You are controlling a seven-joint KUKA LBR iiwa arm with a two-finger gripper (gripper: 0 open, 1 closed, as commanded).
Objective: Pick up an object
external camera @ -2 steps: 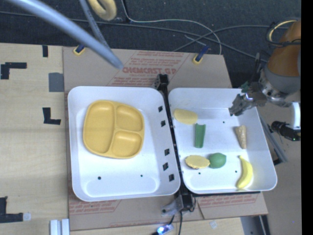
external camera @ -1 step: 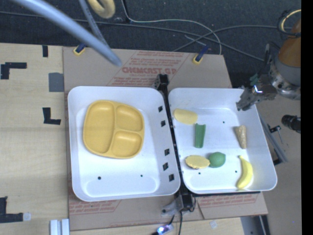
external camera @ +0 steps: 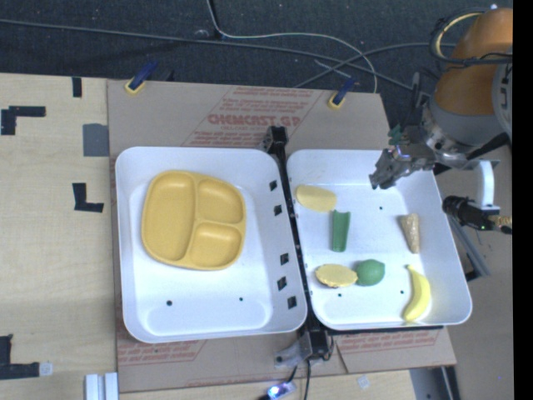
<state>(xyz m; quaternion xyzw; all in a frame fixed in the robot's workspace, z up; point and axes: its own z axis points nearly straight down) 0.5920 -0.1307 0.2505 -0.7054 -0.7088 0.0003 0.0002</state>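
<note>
Banana [external camera: 417, 294] at lower right of right bin [external camera: 441, 223], green ball [external camera: 370, 272], yellow pieces, green block [external camera: 339, 230] nearby, yellow tray [external camera: 193, 220] in left bin [external camera: 133, 248], gripper [external camera: 388, 172] over right bin's upper edge, finger state unclear

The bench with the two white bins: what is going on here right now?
A grey robot arm reaches in from the right, its gripper above the far corner of the right bin. Nothing shows between its fingers, so no pick has been made yet. That bin holds a pale yellow piece, a green stick, a tan cone, a green ball touching a flat yellow piece, and a banana. The left bin holds a yellow divided plate.
</note>
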